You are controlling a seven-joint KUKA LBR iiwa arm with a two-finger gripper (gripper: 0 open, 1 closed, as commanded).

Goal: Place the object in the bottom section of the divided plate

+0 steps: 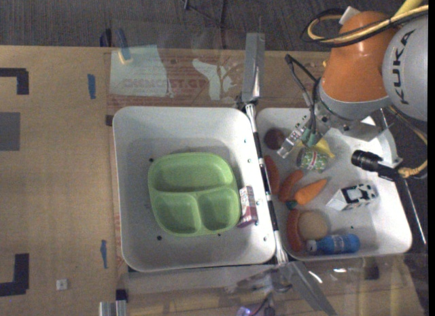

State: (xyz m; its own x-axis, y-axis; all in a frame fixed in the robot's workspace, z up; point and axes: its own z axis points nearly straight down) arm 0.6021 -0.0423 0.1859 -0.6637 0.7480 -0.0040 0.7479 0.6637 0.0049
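The green divided plate [194, 192] lies in the left bin [136, 138], with one large section on the far side and two smaller ones on the near side; all sections are bare. A small pink carton [246, 206] stands against the plate's right edge. My gripper [296, 142] hangs low over the far left part of the right bin [397, 236]. It is just left of a green can [312, 160] and right of a dark brown round piece [273, 138]. No object shows held in it.
The right bin holds several toy foods: a red sausage [272, 170], a red pepper [291, 183], a carrot [311, 191], a black-and-white piece [358, 196], a beige ball [312, 225] and a blue bottle [336, 244]. A metal divider [253, 70] runs between the bins.
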